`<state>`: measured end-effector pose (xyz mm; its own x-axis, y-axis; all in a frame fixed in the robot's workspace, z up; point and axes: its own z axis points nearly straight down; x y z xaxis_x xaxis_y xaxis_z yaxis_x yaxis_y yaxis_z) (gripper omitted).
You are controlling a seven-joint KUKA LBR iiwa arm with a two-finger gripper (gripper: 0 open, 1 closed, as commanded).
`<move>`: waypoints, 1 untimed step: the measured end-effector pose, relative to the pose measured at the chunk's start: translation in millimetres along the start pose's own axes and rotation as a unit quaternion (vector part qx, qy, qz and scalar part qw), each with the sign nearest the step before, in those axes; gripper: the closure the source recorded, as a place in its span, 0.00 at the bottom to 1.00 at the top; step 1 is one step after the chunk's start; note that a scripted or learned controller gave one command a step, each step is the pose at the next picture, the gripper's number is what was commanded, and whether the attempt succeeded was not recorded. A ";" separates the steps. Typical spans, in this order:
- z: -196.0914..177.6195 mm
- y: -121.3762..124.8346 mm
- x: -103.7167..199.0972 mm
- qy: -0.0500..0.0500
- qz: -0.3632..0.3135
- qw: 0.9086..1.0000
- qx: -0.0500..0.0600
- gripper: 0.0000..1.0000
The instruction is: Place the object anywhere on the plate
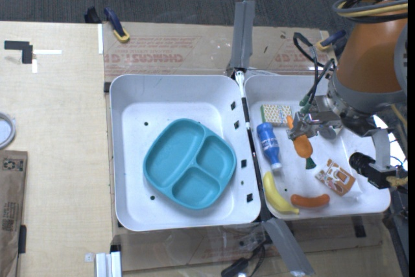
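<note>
Arm (369, 55): grey, orange band above wrist, reaching in from the right. Gripper (299, 130): low, pointing left; finger state unclear.

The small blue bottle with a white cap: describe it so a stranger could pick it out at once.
Look in the right white bin, along its left wall next to the divider. The small blue bottle lies on its side there, white cap toward the near edge, just above the yellow banana. It is the sole blue item in that bin.
</note>
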<state>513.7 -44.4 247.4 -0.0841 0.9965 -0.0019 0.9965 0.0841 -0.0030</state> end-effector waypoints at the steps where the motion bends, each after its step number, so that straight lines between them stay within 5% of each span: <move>1: 57.1 10.6 59.6 0.001 -0.133 0.991 0.001 1.00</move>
<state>519.0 15.8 190.1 -0.3440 0.9390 0.0008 0.9390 0.3440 -0.0050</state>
